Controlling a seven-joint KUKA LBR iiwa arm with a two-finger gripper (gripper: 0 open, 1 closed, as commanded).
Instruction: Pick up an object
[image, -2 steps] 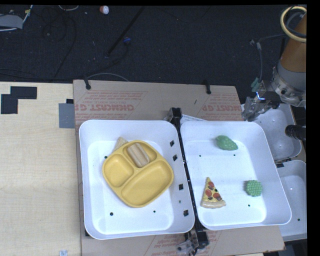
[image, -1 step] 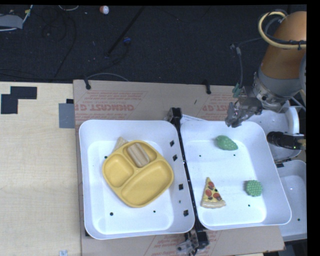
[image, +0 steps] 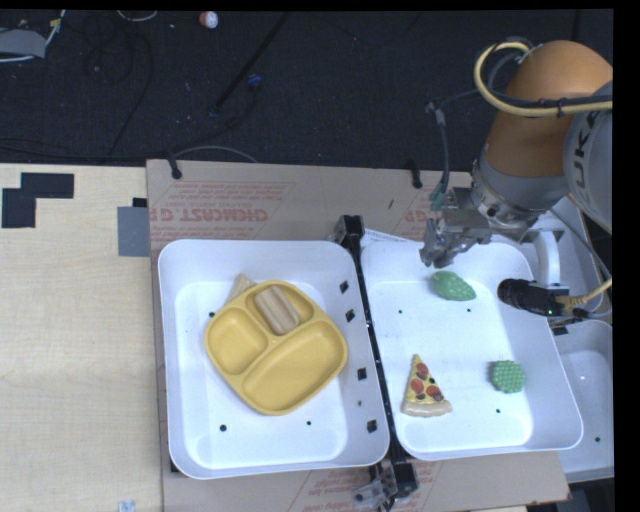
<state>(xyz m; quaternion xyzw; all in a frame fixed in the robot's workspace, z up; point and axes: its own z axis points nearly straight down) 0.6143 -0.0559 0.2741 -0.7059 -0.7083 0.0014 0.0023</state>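
Observation:
My gripper (image: 437, 255) hangs over the far edge of the right bin (image: 470, 440), under the orange band of the arm. Just below and to its right lies a green leafy toy (image: 454, 287) on the bin floor, apart from the fingertips. A pizza slice toy (image: 424, 387) lies near the bin's front left. A round green knobbly toy (image: 507, 376) sits at the front right. Nothing shows between the fingers.
The left bin (image: 190, 410) holds a yellow divided plate (image: 276, 347) with a tan bread-like piece (image: 276, 308) in its far compartment. A black divider (image: 362, 330) separates the bins. A black fixture (image: 530, 296) juts in at the right bin's right side.

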